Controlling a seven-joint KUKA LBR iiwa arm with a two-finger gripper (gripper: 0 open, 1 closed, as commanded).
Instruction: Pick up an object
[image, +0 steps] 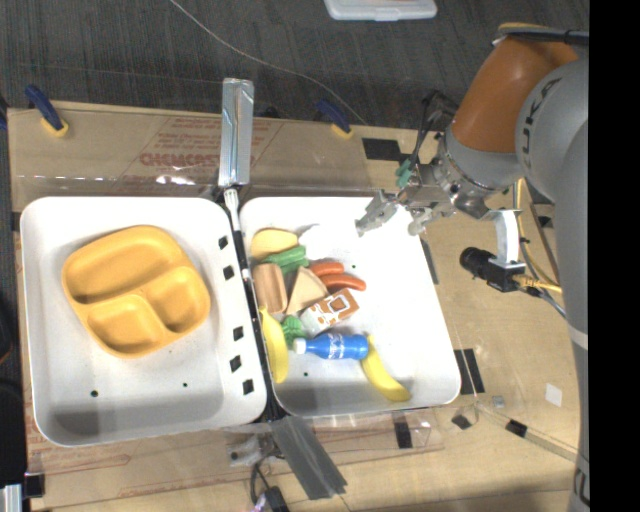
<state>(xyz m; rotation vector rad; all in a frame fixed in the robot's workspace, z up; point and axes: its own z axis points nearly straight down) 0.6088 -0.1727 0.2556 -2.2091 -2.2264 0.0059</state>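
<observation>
Above the right shallow white plastic bin (425, 330), at its far right corner, your two-finger grey gripper (398, 214) hangs with its fingers spread and nothing between them. Below it, well apart, lies your pile (packed against the bin's left wall): blue plastic bottle (335, 347), yellow banana (383, 375), orange carrot (334, 271). Left bin (40, 300) holds a yellow sectioned tray (135, 288).

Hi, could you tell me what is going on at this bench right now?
A grey KUKA arm reaches in from the right, its end effector hanging over the upper right corner of the right bin, holding nothing. Toy food is heaped against that bin's left side, including a blue bottle and a banana. The left bin holds a yellow divided tray.
</observation>
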